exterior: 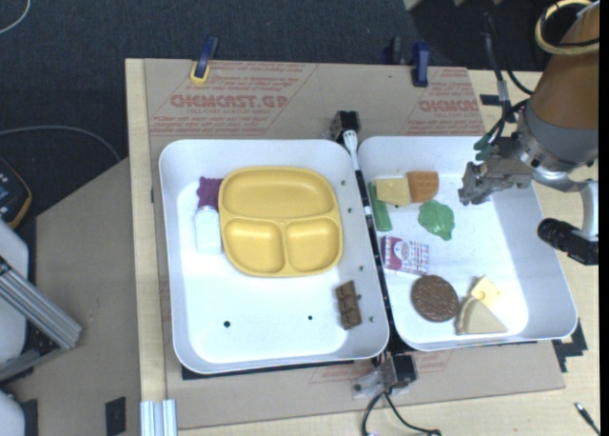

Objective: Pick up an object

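Observation:
My gripper point(473, 187) hangs over the right bin point(533, 272), near its upper middle, just right of a green leafy toy point(437, 219). Nothing shows between its tips. To the left of the gripper lie an orange-brown block point(422, 184) and a pale yellow block point(391, 191) with a green strip point(381, 213) beside it. Lower in the same bin sit a pink and white packet point(405, 254), a brown round cookie point(435, 298) and a pale cheese wedge point(482, 307).
The left bin point(190, 320) holds a yellow divided tray point(281, 219), a purple and white item point(206, 210) at the tray's left, and a brown chocolate bar point(348, 304) at lower right. Blue clamps point(420, 61) hold the cardboard base at the back.

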